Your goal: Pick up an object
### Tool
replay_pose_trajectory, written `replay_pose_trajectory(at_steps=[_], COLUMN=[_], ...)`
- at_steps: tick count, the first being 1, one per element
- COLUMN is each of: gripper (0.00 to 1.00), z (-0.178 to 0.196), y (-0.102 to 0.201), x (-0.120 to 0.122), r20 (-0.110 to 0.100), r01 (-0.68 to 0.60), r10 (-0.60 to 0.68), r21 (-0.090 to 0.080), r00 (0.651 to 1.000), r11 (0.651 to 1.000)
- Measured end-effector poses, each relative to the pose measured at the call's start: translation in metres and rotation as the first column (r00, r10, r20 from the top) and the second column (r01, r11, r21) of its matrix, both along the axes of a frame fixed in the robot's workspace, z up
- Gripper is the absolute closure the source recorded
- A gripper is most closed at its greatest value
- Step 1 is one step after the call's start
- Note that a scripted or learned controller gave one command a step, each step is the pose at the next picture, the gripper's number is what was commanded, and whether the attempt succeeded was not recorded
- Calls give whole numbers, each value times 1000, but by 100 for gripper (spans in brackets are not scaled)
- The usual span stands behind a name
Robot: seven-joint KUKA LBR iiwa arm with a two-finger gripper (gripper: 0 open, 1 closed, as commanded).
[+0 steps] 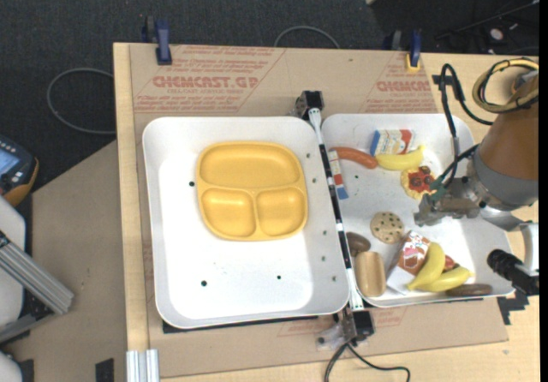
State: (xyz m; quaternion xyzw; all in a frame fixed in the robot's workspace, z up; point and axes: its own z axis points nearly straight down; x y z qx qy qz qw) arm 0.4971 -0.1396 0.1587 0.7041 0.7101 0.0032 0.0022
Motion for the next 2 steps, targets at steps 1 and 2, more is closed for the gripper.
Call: replay_pose_trajectory(at_steps=[1,2], gripper=[0,0], z=[-4,-76], y=[-5,-21], x=[-2,86], r20=[-6,-1], r01=[8,5], r10=[-8,-5], r21=[-2,-5], r00=[1000,1000], r11=[1000,1000])
